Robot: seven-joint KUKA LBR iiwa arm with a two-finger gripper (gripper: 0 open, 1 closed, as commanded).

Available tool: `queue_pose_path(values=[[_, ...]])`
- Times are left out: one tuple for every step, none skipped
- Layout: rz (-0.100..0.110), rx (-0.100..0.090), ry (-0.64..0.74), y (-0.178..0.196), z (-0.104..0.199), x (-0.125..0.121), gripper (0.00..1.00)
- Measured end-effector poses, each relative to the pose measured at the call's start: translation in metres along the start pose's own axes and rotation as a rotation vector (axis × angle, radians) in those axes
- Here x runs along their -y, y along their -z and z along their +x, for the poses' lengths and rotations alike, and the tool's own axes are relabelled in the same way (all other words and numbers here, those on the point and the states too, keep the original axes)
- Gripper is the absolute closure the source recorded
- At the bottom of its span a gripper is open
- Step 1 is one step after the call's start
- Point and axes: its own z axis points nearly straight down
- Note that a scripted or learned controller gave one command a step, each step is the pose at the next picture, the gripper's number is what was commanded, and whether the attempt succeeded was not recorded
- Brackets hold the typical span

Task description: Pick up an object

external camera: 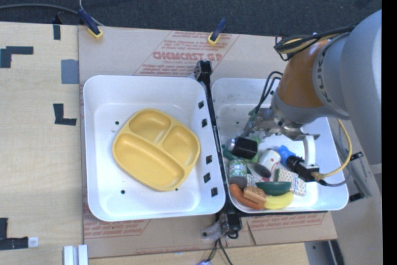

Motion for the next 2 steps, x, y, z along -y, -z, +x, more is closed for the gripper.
queue_pose_path(values=[[0.000, -0.001, 0.001, 0.169, 0.048, -0.045, 1.00], [0.003, -0.002, 0.002, 0.162, 0.120, -0.005, 1.00]])
